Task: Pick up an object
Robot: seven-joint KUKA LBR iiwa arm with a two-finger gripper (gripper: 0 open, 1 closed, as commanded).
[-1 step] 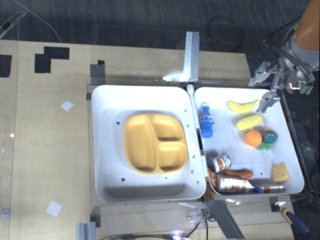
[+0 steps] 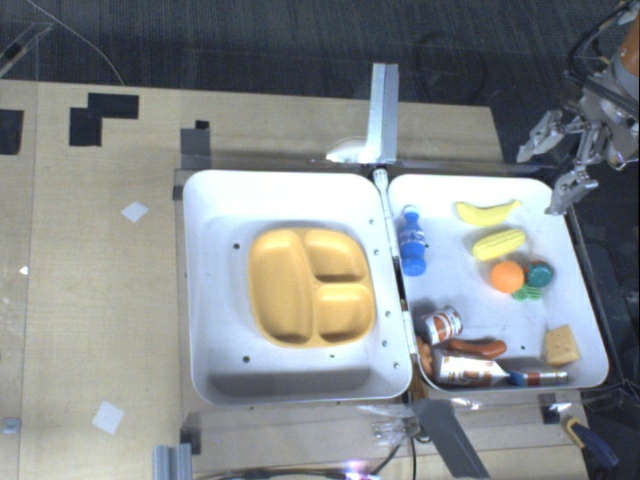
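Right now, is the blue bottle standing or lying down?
Lying down: the blue bottle rests lengthwise beside the right bin's left wall.

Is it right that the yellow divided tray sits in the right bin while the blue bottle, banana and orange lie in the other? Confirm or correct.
Not quite. The camera view shows the yellow divided tray in the left bin. The blue bottle, banana and orange lie in the other, the right bin.
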